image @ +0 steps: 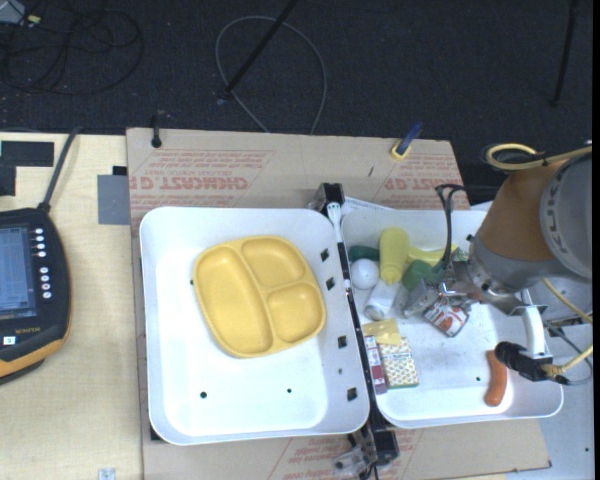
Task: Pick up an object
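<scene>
Centrally, smooth three-compartment yellow plastic tray [260, 295].

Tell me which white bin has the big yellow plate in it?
The left bin. The yellow divided plate lies there by itself; the right bin holds many small things.

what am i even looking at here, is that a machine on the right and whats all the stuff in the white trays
Yes. The grey and orange shape on the right is a robot arm, reaching over the right bin. One camera fixed above the bench looks down at a slant on two shallow white bins. The left bin holds a yellow divided plate. The right bin holds a jumble of small items: a yellow bottle, a white ball, a patterned packet, a red and white can and an orange sausage-shaped toy. The arm's gripper sits low among them; whether it grips anything is unclear. A handheld controller lies at far left.
</scene>
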`<state>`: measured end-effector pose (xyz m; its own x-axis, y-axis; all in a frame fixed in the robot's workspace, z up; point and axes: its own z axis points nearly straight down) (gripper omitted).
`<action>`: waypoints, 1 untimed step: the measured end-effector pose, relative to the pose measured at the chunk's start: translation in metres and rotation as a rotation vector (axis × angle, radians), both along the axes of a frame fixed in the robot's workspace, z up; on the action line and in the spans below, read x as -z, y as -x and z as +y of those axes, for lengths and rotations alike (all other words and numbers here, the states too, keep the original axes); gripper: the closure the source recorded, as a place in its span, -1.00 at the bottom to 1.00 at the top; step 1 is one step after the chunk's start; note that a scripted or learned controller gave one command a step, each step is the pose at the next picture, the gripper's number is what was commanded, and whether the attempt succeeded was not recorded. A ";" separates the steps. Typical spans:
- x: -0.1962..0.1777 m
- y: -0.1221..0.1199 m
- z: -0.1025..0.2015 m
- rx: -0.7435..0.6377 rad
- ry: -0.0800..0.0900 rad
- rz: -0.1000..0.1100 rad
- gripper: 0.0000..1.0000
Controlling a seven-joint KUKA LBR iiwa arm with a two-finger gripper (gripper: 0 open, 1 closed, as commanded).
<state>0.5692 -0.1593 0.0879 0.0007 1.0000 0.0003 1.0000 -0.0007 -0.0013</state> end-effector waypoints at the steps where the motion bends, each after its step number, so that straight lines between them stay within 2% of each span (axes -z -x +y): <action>1: 0.000 0.016 0.000 -0.001 -0.001 0.000 -1.00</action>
<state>0.5533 -0.1591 0.0883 -0.0004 1.0000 0.0010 1.0000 0.0004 -0.0013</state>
